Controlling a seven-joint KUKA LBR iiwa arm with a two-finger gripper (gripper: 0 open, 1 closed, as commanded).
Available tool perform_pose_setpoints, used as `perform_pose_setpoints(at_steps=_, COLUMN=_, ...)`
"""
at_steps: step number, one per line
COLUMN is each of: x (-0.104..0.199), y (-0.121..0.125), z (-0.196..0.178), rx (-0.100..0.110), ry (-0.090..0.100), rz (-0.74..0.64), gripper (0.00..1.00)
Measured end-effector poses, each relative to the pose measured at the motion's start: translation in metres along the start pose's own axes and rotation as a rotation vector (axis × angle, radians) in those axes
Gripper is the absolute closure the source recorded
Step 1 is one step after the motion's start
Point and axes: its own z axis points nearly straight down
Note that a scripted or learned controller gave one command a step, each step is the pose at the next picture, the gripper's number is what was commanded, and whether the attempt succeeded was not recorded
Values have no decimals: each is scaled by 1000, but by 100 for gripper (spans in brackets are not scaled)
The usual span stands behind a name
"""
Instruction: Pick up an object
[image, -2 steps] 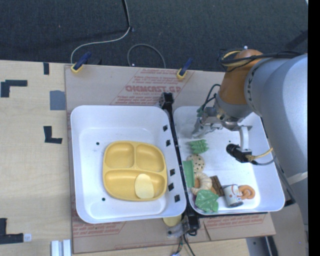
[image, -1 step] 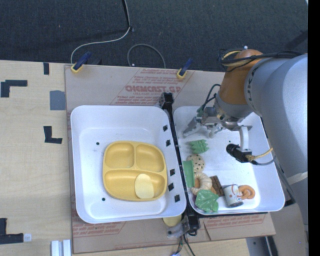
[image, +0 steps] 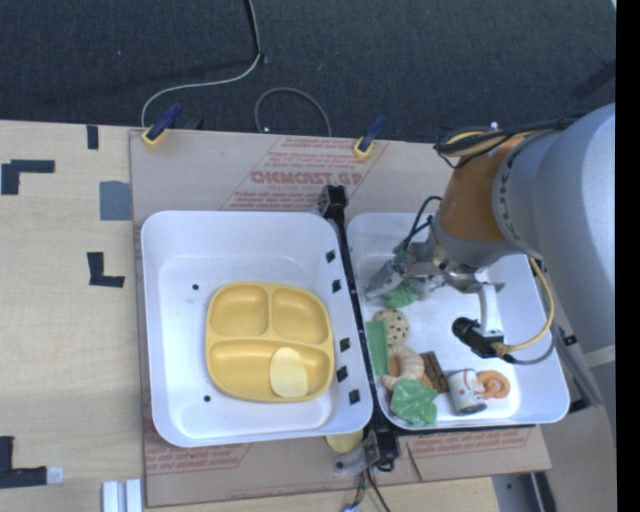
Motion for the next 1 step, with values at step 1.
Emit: perform_pose_setpoints(at_steps=1, x=0, y=1, z=-9, rx=2, ry=0, rz=0, gripper=100)
